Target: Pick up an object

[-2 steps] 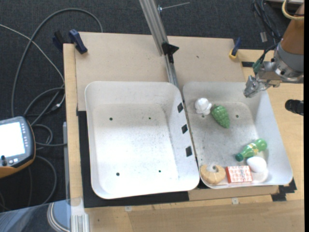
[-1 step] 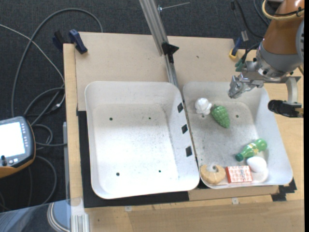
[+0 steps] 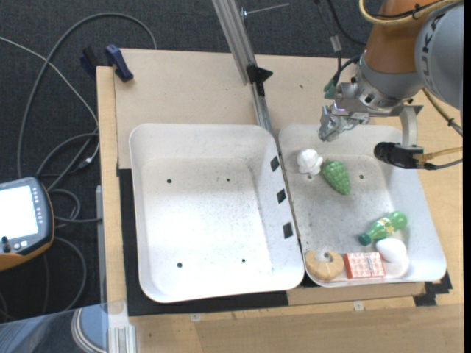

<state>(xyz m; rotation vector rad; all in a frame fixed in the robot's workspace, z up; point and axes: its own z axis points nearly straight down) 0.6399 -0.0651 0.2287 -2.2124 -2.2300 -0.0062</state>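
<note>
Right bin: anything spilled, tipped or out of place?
Nothing spilled. The green bottle lies on its side in the right bin, by the white egg and red box. The hand hovers above the far rim.

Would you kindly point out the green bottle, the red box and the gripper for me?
green bottle [image 3: 383, 228], camera view, middle of its body
red box [image 3: 364, 265], camera view, centre of its top face
gripper [image 3: 329, 132], camera view, at its fingertips

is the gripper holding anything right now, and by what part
Nothing is held: the gripper hangs above the right bin's far edge, apart from the white piece below it.
</note>
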